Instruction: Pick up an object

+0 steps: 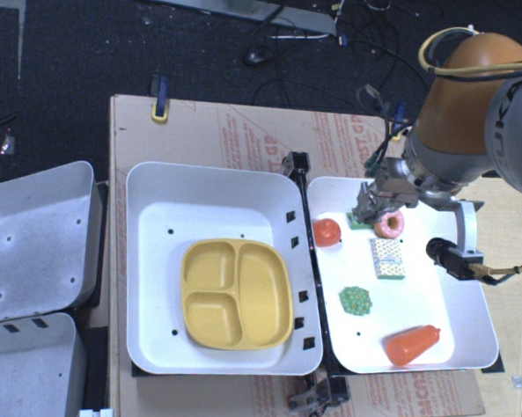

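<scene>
Worktop with two white bins | your gripper [373, 207] sits low in the right bin [465, 326] — pink donut [389, 224] just beside it, camera-right | fingers' spread: cannot tell

A: The light falls evenly from above and is bright; the left bin [143, 266] and the right bin [465, 326] come out nearly pure white, their walls washed flat, though not fully blown out.

B: Shadows are soft and short; a faint grey one lies under the yellow divided plate [236, 293] along its lower edge; the orange band [467, 79] on the arm carries a mild sheen, no hard glare.

A: The floor at the top is dark and speckled, its detail murky; focus is fair across the bench, slightly soft overall, with some grain; straight edges show little bending near the frame's borders.
</scene>
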